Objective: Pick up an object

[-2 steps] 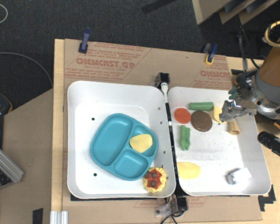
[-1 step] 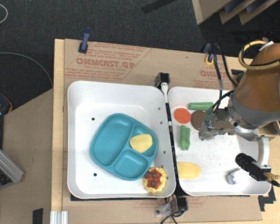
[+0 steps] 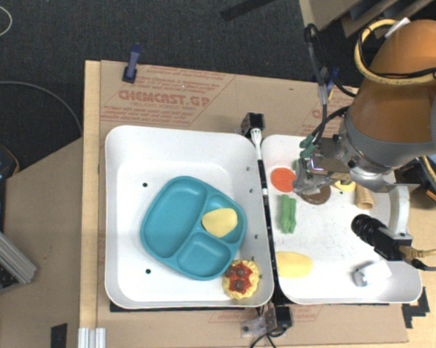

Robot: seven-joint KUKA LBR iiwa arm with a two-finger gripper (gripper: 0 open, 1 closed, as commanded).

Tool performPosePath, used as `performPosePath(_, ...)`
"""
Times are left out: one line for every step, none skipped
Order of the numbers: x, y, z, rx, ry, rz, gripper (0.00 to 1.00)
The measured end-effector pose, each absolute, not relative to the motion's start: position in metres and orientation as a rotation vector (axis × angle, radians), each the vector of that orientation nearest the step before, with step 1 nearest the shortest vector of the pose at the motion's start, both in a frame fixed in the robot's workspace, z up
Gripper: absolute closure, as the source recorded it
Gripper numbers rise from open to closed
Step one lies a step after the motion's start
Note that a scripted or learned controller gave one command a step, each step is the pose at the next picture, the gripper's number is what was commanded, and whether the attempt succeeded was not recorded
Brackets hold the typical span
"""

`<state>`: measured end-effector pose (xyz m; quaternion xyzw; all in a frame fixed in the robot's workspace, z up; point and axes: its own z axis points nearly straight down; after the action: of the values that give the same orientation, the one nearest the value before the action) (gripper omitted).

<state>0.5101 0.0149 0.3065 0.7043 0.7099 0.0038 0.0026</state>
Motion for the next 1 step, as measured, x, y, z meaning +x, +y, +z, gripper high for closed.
performPosePath(0.4775,0.0632,0.2738,2.220,2.230,-0.005,1.00)
